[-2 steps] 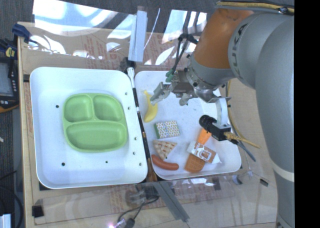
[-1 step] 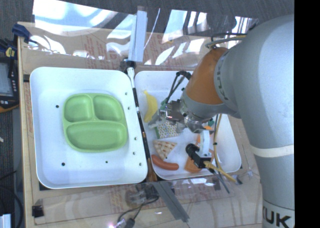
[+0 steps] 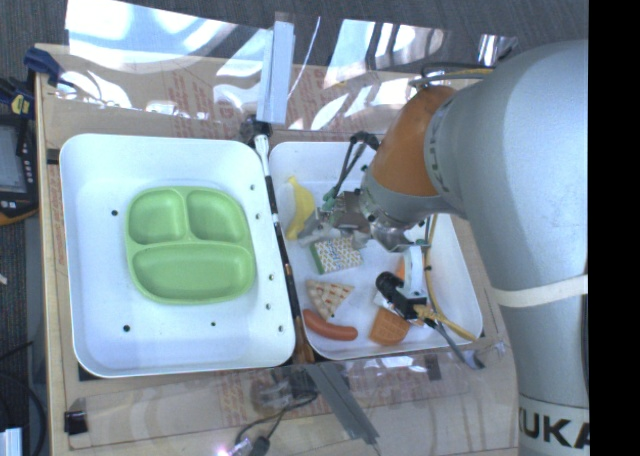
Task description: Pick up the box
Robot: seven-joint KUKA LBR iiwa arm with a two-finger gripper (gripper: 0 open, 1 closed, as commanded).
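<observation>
The box [image 3: 336,255] is small, with a green edge and a white patterned face, and lies tilted in the middle of the right bin [image 3: 460,289]. My gripper [image 3: 347,223] hangs right over the box's upper edge, coming in from the right under the grey arm and its orange band. The wrist hides the contact between gripper and box, so I cannot tell whether they touch.
A yellow banana-like piece [image 3: 300,204] lies left of the gripper. Below the box are a tan wedge [image 3: 329,295], a red sausage [image 3: 330,326] and an orange piece [image 3: 388,327]. The left bin [image 3: 90,334] holds a green divided plate [image 3: 190,244].
</observation>
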